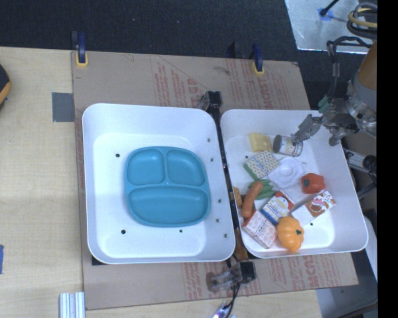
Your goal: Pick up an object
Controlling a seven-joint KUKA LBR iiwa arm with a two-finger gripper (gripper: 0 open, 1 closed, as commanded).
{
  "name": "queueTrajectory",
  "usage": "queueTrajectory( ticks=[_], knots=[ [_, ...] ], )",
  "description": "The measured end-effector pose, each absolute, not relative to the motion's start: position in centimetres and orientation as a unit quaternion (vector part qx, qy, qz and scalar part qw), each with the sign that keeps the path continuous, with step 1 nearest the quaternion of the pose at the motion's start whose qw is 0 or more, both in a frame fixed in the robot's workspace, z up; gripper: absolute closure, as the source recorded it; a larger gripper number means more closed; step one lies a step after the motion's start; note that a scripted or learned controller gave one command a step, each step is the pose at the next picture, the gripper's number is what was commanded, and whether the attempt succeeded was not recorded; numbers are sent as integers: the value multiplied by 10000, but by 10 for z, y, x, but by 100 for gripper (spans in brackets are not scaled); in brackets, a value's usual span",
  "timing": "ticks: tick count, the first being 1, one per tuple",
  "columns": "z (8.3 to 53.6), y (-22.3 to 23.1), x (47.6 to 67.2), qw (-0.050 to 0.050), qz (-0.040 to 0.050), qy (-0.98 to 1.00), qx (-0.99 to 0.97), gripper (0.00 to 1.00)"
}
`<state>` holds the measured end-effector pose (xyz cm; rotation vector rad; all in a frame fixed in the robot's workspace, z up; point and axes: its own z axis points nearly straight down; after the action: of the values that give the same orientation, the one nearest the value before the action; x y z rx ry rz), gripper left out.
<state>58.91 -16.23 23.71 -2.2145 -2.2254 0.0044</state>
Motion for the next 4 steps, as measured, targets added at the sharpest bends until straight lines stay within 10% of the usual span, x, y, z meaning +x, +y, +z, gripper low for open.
queueTrajectory(
  ticks=[1, 2, 3, 4],
  knots=[
    [98, -127, 584, 35, 23, -7101, -7041, 0],
    [94, -123, 646, 83, 61, -7070, -7071, 0],
    [96, -111, 554, -6, -6, -7085, -7058, 0],
    [102, -113, 554, 15, 23, -7093, -7049, 100]
  ],
)
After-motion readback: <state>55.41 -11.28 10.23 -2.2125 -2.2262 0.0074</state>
